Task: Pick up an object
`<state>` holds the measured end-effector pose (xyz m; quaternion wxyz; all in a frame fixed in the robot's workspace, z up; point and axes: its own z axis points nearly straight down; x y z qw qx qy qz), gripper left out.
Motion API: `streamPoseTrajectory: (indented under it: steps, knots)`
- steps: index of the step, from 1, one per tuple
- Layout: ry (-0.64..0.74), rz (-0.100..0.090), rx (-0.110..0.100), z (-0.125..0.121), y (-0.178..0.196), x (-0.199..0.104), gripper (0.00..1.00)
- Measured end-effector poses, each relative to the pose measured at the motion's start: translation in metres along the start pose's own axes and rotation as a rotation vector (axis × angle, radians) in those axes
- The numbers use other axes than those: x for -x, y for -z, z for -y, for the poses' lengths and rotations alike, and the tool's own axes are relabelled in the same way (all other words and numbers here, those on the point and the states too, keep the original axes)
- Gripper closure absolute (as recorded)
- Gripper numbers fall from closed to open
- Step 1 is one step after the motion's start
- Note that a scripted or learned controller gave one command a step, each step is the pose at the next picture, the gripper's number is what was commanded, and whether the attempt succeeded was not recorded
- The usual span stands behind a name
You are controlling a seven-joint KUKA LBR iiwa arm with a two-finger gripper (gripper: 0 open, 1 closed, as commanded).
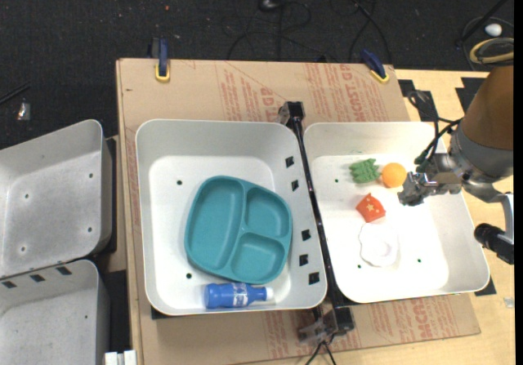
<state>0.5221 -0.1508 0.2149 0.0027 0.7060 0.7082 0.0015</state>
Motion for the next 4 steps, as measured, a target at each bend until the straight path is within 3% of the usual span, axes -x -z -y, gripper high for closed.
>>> streamPoseTrajectory:
  steps: [2,3,4]
  knots:
    - [0.004,-0.003,-0.004,-0.031,0.022,-0.098,1.0]
    - [0.005,-0.003,-0.006,-0.034,0.023,-0.149,1.0]
    - [0.006,-0.003,-0.004,-0.056,0.018,-0.209,1.0]
